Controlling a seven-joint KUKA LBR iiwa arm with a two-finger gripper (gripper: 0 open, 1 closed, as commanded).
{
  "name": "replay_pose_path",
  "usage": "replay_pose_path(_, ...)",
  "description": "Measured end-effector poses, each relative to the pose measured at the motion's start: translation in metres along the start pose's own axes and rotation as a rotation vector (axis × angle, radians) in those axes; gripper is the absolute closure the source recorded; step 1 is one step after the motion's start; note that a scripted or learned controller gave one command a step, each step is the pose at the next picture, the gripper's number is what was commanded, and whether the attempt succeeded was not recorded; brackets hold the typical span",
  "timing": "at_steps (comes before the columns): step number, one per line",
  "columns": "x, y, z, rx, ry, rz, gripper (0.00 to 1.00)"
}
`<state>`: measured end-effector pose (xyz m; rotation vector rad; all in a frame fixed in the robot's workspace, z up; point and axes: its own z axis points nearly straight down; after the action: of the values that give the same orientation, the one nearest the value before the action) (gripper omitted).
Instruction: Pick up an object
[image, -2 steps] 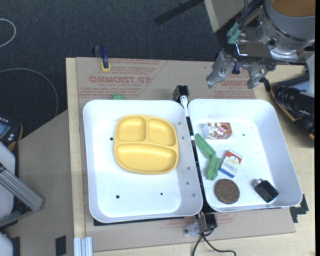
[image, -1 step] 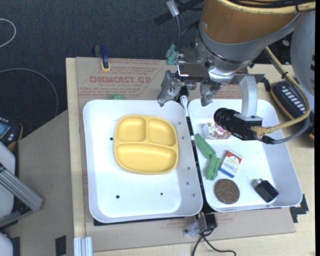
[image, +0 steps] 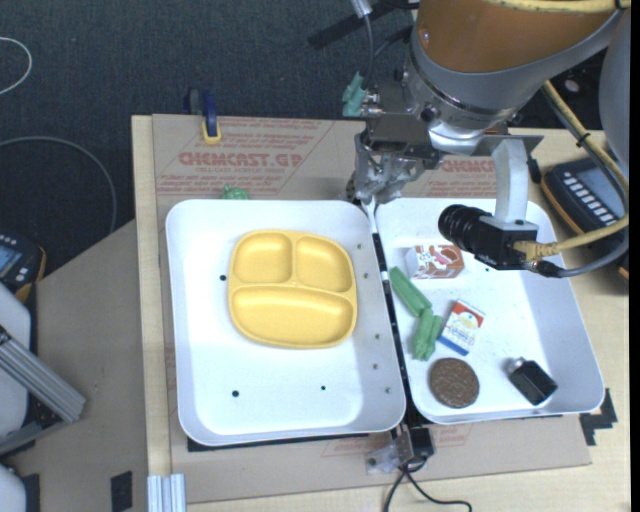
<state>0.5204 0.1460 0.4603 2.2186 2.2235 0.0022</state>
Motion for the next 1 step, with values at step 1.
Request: replay_pose_path(1, -0.0019, -0.0263, -0.0394, -0.005, 0.002, 0.001, 1.0)
